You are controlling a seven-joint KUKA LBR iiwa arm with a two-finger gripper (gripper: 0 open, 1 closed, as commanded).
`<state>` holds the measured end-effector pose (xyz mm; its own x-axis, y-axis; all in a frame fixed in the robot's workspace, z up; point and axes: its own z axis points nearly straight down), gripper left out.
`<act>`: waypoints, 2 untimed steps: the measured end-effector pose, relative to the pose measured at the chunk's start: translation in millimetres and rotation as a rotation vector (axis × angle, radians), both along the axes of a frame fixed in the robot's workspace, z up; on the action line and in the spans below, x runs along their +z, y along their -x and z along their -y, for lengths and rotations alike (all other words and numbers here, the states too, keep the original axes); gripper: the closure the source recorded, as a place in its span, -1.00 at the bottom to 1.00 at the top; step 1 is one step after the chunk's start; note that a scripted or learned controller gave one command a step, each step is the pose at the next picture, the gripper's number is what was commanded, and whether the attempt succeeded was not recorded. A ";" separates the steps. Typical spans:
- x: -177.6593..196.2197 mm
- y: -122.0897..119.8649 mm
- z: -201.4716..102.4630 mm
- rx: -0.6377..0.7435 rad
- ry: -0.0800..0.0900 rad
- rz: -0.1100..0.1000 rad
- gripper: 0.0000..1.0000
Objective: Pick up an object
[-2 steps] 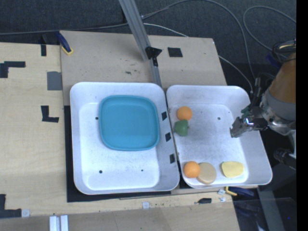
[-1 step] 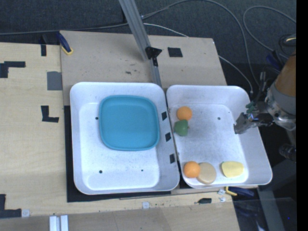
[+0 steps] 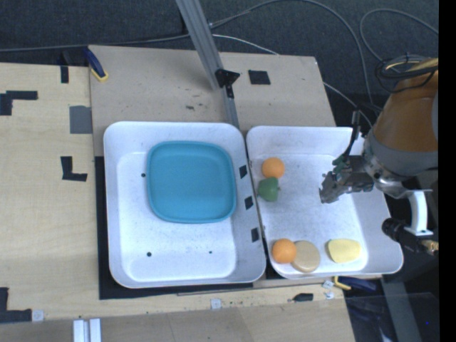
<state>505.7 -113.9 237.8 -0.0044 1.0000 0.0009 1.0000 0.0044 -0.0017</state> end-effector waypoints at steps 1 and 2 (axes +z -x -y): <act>3.9 11.7 -52.9 0.000 0.000 0.001 1.00; 9.7 12.8 -104.6 0.001 0.000 0.001 1.00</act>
<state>492.8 -9.3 247.5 -0.0052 1.0000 0.0010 1.0000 0.0052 -0.0008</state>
